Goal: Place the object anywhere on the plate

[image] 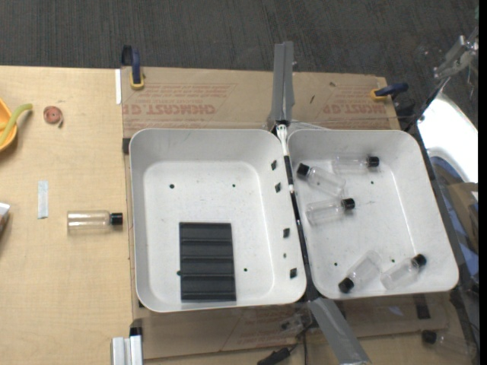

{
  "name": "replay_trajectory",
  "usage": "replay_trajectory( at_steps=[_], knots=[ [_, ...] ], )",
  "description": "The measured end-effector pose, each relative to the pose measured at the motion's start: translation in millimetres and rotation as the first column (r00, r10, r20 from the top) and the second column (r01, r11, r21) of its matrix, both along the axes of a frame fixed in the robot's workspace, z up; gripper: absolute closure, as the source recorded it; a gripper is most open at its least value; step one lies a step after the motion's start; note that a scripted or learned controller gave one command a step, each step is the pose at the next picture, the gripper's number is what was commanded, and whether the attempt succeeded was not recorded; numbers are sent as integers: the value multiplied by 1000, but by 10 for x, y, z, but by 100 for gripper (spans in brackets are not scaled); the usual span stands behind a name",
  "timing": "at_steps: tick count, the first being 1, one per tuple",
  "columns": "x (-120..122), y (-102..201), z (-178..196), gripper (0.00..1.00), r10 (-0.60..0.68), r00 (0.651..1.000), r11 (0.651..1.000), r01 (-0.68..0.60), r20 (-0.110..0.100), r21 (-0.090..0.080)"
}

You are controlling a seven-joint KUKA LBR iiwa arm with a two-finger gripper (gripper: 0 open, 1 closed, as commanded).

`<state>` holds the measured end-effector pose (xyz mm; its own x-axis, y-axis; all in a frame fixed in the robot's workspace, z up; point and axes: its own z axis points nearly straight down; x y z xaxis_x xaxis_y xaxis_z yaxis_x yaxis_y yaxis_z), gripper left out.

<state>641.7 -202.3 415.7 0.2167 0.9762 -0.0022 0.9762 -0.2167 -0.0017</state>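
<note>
We start with the wooden bench (61,143), on which a cardboard sheet (205,101) lies under both bins, pinned at its far corners by a left clamp (131,65) and a right clamp (386,92), presumably so nothing slides when the arm pushes. The left bin (152,158) and the right bin (396,173) sit touching along their inner rims. In the left bin, towards its near wall, lies the plate (206,261): a dark, ridged rectangle, flat and bare. The objects are in the right bin, well apart from the plate: five clear vials with black caps, all on their sides, probably scattered loose for picking. They are the far-left vial (317,175), the far vial (354,163), the middle vial (329,210), and two near the front wall, the front-left vial (358,273) and the front-right vial (402,272). Their glassy bodies nearly vanish against the white. A stray vial (93,220) rests on the bench left of the bins. We cannot tell whether the gripper is apart or together.
</note>
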Motion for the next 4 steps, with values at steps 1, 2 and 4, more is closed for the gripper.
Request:
replay_trajectory(
  at_steps=[1,2,4],
  knots=[
    [154,636,241,0,-225,974,974,225,-1,-1],
    [176,2056,176,0,-267,964,964,267,-2,-1],
    [110,-39,194,0,-491,871,871,491,-2,-2]
  ],
)
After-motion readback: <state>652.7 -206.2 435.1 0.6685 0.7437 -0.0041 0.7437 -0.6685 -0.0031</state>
